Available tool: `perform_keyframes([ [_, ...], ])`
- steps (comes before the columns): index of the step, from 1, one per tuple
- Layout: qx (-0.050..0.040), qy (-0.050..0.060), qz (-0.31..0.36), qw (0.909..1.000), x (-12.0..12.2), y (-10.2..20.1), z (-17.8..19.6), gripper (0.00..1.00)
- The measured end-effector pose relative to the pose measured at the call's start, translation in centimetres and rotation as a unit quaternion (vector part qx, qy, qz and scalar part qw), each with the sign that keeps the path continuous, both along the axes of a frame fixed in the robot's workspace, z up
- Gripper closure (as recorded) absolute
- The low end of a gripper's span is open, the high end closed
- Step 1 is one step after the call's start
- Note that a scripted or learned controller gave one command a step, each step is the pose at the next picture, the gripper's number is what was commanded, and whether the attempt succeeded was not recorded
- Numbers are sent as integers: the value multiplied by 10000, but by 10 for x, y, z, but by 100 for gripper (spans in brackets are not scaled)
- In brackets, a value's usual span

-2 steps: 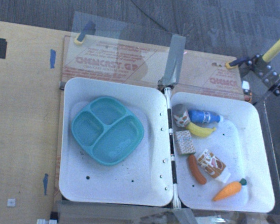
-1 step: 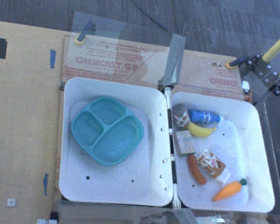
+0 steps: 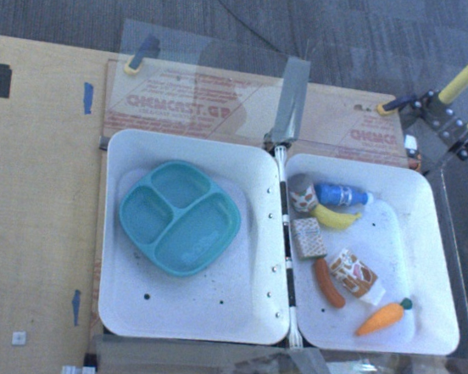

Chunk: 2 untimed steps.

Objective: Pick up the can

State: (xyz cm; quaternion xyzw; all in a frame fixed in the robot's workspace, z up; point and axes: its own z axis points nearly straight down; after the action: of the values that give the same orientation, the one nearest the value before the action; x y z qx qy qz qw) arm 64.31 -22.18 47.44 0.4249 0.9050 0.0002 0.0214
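Observation:
The can (image 3: 303, 193) is small, with a grey top and a red and white label. It rests in the far left corner of the right bin (image 3: 439, 252), close to the divider between the bins. A blue bottle (image 3: 342, 194) lies just to its right and a yellow banana (image 3: 337, 218) just in front of that. A patterned packet (image 3: 308, 238) lies directly in front of the can.
Further forward in the right bin lie a sausage (image 3: 329, 283), a small carton (image 3: 354, 275) and an orange carrot (image 3: 382, 319). The left bin (image 3: 117, 295) holds a teal divided plate (image 3: 180, 217). Yellow poles on a clamp (image 3: 461, 83) stand beyond the far right corner.

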Motion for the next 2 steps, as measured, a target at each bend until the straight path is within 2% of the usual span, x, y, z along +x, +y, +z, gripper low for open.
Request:
perform_keyframes([
  [2, -51, -106, 13, 9999, 2, 0, 26, 100],
])
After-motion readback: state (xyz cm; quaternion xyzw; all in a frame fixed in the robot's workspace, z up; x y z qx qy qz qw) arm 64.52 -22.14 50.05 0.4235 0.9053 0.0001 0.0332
